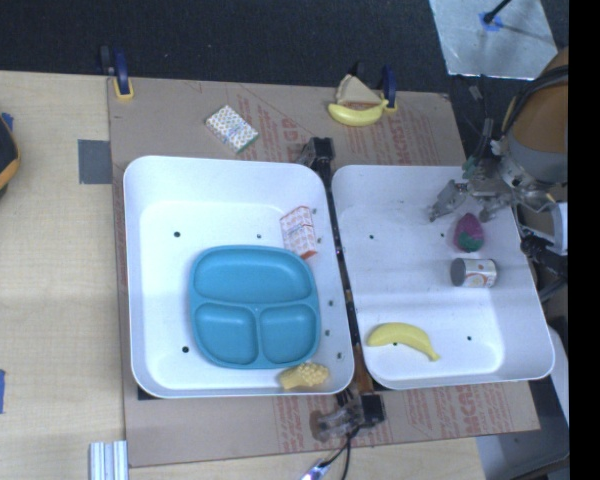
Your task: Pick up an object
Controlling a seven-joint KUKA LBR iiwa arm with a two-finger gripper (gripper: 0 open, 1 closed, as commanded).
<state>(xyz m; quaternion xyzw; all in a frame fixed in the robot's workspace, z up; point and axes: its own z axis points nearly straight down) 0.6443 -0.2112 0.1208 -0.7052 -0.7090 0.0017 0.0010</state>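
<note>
We saw the claw [468, 206] spread wide in the right bin [400, 193], gripping nothing, just above a purple-green toy [469, 232], possibly a fruit; a small can [474, 272] lay nearby.

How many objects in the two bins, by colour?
Blue: 1, divided tray
Yellow: 2, banana, small lumpy item
Red and white: 1, small carton
Purple and green: 1, rounded item
Grey: 1, small can
Total: 6
</note>
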